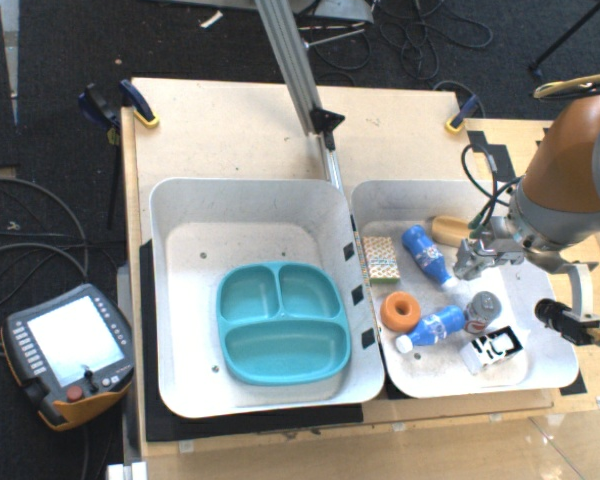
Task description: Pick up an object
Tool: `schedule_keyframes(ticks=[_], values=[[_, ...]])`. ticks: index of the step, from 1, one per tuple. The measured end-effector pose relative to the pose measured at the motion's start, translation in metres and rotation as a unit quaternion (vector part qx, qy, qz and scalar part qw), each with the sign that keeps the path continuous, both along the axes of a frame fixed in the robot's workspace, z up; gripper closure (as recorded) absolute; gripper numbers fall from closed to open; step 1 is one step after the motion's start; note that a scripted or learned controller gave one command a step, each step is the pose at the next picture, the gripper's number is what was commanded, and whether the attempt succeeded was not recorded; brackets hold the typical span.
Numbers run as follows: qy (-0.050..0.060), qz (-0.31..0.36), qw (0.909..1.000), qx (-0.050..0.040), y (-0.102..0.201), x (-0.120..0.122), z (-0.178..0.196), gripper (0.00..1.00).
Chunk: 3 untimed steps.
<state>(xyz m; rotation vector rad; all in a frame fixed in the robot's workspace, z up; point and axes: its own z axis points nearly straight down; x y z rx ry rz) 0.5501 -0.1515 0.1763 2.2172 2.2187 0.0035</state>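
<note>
While the gripper (472, 259) hangs low over the right bin (550, 373), whether it is spread or pressed together cannot be made out, and nothing is seen caught in it. Just beside it to the left lies a blue bottle (425, 255), tilted, with a tan wooden piece (448, 230) near its upper end. Further out sit an orange ring (401, 311), a second blue bottle (432, 329), a grey round piece (483, 308), a black-and-white block (494, 347) and a patterned sponge (380, 258). The left bin (180, 218) bears a teal divided tray (281, 322). By my judgement this is the approach step, no object yet lifted; the next move calls for settling squarely over one item, likely the near bottle, and closing across its narrow width.
</note>
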Motion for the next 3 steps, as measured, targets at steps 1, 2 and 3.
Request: schedule_keyframes(ticks=[1, 2, 3], values=[[0.000, 0.001, 1.0000, 0.0000, 0.000, 0.001, 0.035, 1.00], [0.002, 0.004, 1.0000, 0.0020, 0.061, 0.006, 0.034, 1.00], [0.002, 0.004, 1.0000, 0.0017, 0.107, 0.010, 0.044, 1.00]])
